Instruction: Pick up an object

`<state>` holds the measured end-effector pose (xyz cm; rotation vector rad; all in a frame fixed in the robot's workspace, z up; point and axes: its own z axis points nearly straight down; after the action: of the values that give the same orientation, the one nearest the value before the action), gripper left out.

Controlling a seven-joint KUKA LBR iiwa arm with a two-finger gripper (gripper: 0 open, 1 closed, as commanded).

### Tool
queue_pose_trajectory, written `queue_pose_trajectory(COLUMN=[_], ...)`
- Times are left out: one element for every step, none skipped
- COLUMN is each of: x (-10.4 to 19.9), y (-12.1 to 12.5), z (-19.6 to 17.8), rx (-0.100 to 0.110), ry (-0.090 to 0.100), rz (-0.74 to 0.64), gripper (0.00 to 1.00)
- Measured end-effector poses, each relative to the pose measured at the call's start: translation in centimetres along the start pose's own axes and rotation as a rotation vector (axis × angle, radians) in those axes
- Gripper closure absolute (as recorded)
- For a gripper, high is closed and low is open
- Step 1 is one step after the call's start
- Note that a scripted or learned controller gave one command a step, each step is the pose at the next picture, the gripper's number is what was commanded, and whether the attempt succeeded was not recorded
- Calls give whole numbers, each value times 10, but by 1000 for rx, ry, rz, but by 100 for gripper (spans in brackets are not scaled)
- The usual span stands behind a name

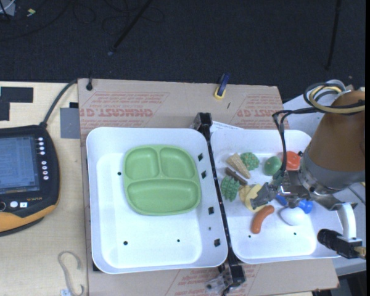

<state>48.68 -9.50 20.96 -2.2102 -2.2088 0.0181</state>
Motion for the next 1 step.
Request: queue_pose_trajectory(x=[0], y=[2], z=[-4], rx=[-9], ry=[-2], rz=[-1], gripper=[0])
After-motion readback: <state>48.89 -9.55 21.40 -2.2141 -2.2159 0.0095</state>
